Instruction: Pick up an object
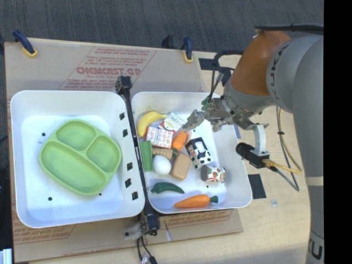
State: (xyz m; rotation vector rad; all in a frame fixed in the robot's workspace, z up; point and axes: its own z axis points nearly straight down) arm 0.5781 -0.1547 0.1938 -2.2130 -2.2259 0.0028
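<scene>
hovering w/ gripper [199,117] jaw state unclear over crowded right bin [237,164]; risk of glancing off carrot [179,140], missing grasp.

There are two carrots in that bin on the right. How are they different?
The front carrot looks longer and lies flat and alone near the bin's front wall; the upper carrot looks shorter, stands at a slant, and is crowded among other toys. Both are orange with green tops, and both sit in the right bin.
</scene>
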